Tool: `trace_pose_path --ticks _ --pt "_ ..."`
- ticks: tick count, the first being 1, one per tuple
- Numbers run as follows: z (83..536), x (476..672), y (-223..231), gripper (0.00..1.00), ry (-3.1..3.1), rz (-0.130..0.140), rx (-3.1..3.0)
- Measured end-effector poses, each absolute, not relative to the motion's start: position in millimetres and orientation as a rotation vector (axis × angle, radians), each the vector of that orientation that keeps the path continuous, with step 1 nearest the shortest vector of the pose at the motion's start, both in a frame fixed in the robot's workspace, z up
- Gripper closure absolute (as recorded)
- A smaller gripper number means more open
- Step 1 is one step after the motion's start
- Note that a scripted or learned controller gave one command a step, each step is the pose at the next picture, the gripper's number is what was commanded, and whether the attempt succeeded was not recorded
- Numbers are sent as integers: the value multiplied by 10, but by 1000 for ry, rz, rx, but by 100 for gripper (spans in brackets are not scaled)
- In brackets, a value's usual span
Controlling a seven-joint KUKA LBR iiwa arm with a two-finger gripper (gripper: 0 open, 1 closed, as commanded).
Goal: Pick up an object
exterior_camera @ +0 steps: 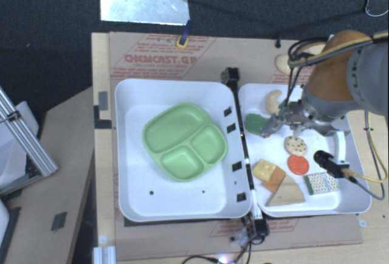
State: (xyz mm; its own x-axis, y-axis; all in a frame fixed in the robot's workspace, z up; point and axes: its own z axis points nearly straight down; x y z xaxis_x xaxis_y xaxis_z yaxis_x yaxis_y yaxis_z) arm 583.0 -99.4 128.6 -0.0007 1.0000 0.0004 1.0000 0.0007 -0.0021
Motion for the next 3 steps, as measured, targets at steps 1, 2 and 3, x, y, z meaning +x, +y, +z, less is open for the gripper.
trace_pose_path --ticks 1,2,3 --pt "820 5829 -989 0 -2221 2 -2219" --pt "949 5843 -993 100 -2224 -3 -2222" --pt "1583 5894 -950 100 -2231 -7 -2220"
